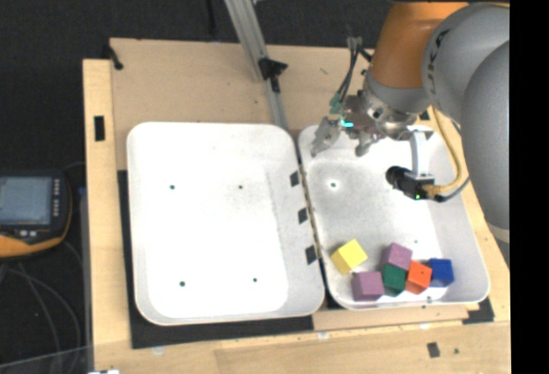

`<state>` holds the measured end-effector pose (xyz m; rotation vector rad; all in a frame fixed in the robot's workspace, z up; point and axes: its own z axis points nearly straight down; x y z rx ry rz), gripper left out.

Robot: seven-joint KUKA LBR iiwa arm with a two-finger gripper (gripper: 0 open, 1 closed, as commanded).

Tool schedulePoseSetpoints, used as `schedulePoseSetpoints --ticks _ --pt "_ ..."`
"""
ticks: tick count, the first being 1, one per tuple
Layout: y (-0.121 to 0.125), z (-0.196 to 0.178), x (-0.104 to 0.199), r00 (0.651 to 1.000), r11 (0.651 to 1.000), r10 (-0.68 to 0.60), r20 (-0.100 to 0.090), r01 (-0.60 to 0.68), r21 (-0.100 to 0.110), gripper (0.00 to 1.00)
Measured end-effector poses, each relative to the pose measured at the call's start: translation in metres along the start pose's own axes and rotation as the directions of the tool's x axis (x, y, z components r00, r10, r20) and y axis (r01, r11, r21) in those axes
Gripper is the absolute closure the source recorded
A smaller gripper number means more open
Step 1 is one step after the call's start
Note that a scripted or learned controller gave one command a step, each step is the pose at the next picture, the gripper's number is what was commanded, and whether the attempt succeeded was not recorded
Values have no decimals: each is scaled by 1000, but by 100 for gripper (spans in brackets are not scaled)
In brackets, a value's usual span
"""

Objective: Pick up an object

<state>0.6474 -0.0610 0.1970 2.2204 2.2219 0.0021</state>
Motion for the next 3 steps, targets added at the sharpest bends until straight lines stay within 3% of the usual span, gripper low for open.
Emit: schedulePoseSetpoints --ticks 3 --pt "0 0 0 1000 1000 1 0 -1 0 0"
